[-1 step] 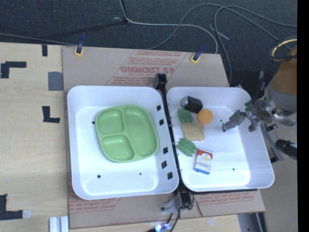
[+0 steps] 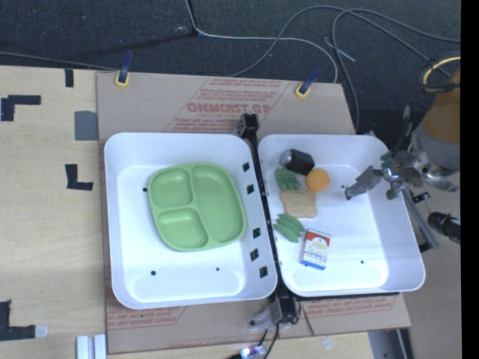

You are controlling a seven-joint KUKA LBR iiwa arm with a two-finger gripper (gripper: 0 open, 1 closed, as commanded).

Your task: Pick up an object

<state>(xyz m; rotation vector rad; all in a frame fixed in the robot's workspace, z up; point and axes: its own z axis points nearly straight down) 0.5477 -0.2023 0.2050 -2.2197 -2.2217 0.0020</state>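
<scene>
Cardboard sheet (image 2: 224, 99) under both bins, yellow clamps (image 2: 122, 77) at its far edge, black cables (image 2: 299, 28) behind.

The two white bins, the left bin (image 2: 120, 223) and the right bin (image 2: 389, 268), look like smooth plastic with a soft shine. The green plate (image 2: 197, 206) in the left bin looks like smooth plastic too, and it is not very shiny. Under the bins lies a brown cardboard sheet (image 2: 224, 103), flat and dull, with red print on it. The bench (image 2: 45, 223) looks like pale wood, matt and smooth. The dark floor (image 2: 90, 13) behind looks rough, like carpet. The small box (image 2: 316, 249) near the right bin's front edge looks like printed card. The gripper (image 2: 364, 183) looks like grey metal.
</scene>
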